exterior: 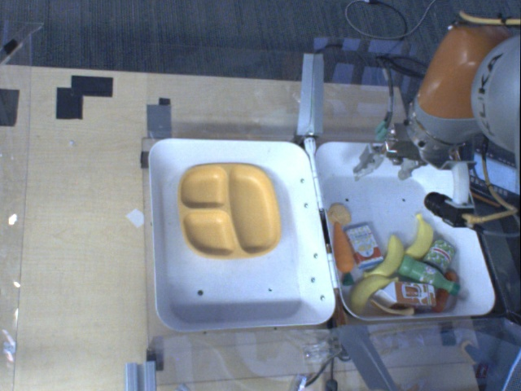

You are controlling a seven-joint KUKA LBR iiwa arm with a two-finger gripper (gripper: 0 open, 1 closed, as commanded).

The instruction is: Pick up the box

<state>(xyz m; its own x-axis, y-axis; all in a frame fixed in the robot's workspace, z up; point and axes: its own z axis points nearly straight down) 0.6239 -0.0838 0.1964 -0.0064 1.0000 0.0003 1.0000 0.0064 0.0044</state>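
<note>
Where box [362,243] lies, carrot [343,252], banana [392,255] touching.

Tray [230,209] in left bin [163,300]; box [363,245] in right bin [480,296]

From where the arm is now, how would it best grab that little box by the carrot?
Probably from straight above, fingers closing across the box's two long edges. It lies flat, face up, with a carrot tight on its left and a banana overlapping its lower right, so the upper end is freest.

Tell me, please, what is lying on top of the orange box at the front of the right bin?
A yellow banana lies across the orange box, and a green bottle overlaps its upper edge. Whatever lies beneath is hidden.
</note>
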